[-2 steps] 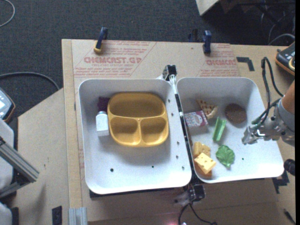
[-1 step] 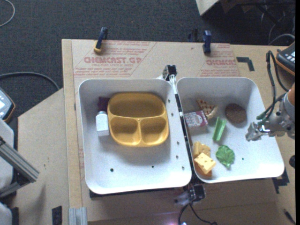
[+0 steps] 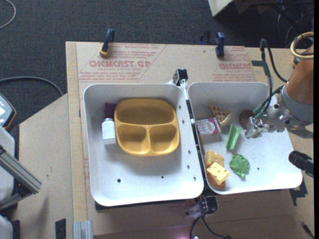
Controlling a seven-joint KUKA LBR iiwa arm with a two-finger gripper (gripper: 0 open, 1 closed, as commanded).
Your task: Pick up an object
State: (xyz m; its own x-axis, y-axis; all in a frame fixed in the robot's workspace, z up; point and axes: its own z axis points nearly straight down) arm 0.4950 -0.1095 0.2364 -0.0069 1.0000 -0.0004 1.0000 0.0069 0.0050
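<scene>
- The approach step is judged to be in hand: the tool is being hung low over the right bin, near its right edge, with nothing seen between its metal parts.
- Whether the tool is parted or closed cannot be told, since it is being viewed small and partly against the arm.
- Candidate things are lying in the right bin: a dark round piece just beside the tool, a smooth green stick-shaped piece close to it, a flat green leaf shape nearer the front edge, and yellow holed cheese wedges towards the front left corner.
- A small printed carton and a waffle-patterned slice are being kept by the left wall of that bin.
- The left bin is being taken up by a glossy yellow divided tray, with a small white bottle at its left side.
- Next, a short descent onto the dark piece or the green stick is thought to be called for, with the grasp squared across a narrow side.
</scene>
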